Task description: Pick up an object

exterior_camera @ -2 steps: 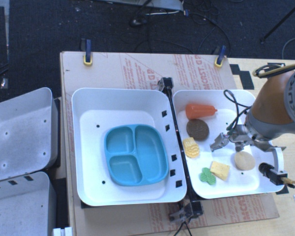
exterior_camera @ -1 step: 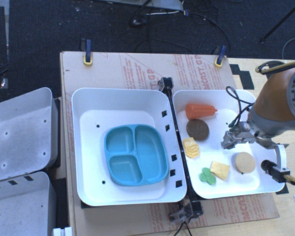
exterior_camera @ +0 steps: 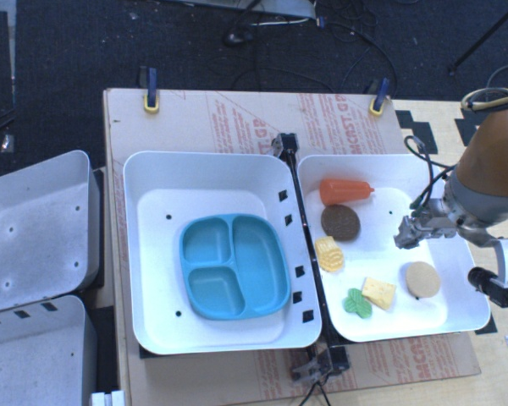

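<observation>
The right bin (exterior_camera: 457, 318) holds several toy foods: an orange carrot (exterior_camera: 345, 190), a dark brown round cookie (exterior_camera: 341, 222), a yellow ridged piece (exterior_camera: 329, 255), a green leafy piece (exterior_camera: 357, 304), a yellow cheese wedge (exterior_camera: 378, 292) and a tan round disc (exterior_camera: 422, 280). My gripper (exterior_camera: 406, 233) hangs over the right part of this bin, just above the tan disc and to the right of the cookie. Nothing shows between its tips.
The left bin (exterior_camera: 152, 227) carries a blue three-compartment tray (exterior_camera: 234, 266). A black divider clip strip (exterior_camera: 300, 235) runs between the bins. Clamps (exterior_camera: 151, 100) hold the board at the back. Spare white bins (exterior_camera: 34, 227) lie at the far left.
</observation>
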`<state>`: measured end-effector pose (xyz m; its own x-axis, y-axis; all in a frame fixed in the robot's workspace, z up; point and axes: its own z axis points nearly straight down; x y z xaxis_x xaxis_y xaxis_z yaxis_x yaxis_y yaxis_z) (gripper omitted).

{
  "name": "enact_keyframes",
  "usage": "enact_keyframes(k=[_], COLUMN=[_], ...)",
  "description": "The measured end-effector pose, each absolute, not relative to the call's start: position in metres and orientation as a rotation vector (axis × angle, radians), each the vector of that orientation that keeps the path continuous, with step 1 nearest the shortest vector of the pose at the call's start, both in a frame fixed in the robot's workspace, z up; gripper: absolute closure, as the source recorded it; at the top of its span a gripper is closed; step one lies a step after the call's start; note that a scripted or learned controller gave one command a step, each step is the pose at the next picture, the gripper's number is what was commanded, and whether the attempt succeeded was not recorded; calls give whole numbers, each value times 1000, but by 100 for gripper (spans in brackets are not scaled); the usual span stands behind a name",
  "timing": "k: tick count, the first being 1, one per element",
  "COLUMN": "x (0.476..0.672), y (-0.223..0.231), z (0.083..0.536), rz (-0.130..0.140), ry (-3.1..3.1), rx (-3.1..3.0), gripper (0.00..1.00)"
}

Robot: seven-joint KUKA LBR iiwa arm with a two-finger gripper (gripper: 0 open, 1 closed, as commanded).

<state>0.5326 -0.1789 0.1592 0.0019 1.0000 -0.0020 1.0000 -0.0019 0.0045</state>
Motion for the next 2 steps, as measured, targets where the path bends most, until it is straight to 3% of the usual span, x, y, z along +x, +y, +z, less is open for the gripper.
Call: enact_keyframes(k=[2], x=[538], y=[-177], z=[272], rz=[4], ry=[2220], rx=[2214], gripper=[100])
